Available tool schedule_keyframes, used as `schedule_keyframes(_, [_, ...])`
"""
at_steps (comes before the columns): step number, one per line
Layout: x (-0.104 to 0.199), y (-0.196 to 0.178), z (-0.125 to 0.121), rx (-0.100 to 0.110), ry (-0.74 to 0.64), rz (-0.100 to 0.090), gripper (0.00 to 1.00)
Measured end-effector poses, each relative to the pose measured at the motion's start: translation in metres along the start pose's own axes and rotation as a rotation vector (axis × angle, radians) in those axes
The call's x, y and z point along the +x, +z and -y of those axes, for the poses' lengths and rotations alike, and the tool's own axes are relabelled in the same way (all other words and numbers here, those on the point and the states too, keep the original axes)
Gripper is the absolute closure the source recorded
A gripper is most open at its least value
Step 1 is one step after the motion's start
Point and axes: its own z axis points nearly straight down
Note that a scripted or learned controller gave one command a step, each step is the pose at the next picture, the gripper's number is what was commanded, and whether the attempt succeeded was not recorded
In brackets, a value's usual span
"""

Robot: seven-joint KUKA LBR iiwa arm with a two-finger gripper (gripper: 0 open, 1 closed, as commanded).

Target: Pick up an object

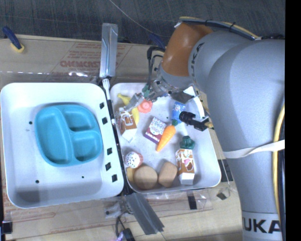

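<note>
Zero objects lifted | gripper (149,92) lowered at the far-left corner of the right bin (210,154); its state cannot be told | carrot (165,137), purple packet (154,129), two potatoes (145,176) lodged in that bin | blue tray (69,133) kept left of it | grasp and lift outstanding

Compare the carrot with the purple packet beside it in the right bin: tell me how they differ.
The carrot is orange, long and tapered, with a green top; the purple packet is flat and roughly square, with a printed white label. The carrot lies on a slant, its tip pointing toward the bin's near edge, while the purple packet sits tilted like a diamond. Both lie in the right bin, side by side, seemingly touching.
</note>
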Motion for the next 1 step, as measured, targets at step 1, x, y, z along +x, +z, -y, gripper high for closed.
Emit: schedule_keyframes(1, [-0.0026, -0.0137, -0.0024, -0.009, -0.003, 0.009, 1.0])
